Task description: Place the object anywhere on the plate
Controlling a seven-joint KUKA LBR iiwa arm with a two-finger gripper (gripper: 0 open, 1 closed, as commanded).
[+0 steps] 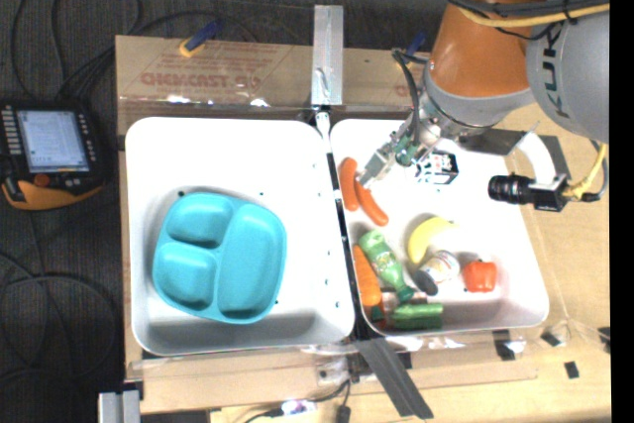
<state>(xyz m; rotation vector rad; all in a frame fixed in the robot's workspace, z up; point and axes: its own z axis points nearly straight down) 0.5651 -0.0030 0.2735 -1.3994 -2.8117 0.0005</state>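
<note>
One sausage (361, 192) lies in the right bin (515, 243) by the divider, its long axis running from upper left to lower right. Nearer the camera crowd one carrot (367, 284), green vegetables (382, 259), a banana (428, 235) and a red pepper (478, 276). The gripper (379, 165) hovers beside the sausage; its opening cannot be made out. One teal plate (218, 256) sits in the left bin (149, 144).
</note>
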